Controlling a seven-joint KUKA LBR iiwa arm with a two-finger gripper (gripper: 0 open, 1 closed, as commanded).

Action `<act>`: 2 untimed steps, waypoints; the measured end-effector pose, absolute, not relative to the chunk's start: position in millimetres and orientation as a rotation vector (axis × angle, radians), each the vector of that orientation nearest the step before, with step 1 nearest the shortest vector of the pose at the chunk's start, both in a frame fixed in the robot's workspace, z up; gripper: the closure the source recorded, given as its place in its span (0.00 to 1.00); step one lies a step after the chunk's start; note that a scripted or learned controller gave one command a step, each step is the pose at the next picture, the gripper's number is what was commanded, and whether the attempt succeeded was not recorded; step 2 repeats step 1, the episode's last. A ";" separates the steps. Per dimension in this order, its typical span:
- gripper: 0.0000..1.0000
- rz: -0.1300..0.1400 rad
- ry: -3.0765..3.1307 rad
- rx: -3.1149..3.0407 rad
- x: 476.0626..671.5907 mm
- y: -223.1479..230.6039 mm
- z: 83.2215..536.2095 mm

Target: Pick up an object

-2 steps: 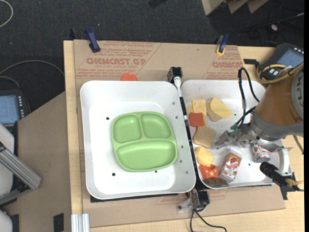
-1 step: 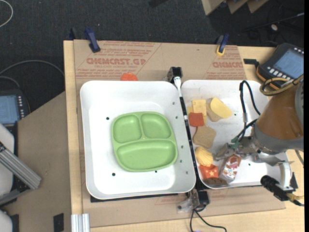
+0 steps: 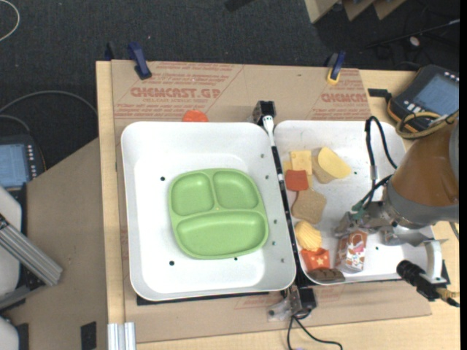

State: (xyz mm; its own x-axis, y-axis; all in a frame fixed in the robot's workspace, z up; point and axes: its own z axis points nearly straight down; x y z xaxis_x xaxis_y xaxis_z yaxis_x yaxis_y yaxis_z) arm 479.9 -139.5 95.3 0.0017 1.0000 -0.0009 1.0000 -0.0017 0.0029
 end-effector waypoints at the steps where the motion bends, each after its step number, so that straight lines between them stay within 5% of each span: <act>1: 1.00 0.016 2.222 2.203 529.7 -94.8 219.1; 2: 1.00 0.016 2.222 2.203 529.7 -94.8 219.1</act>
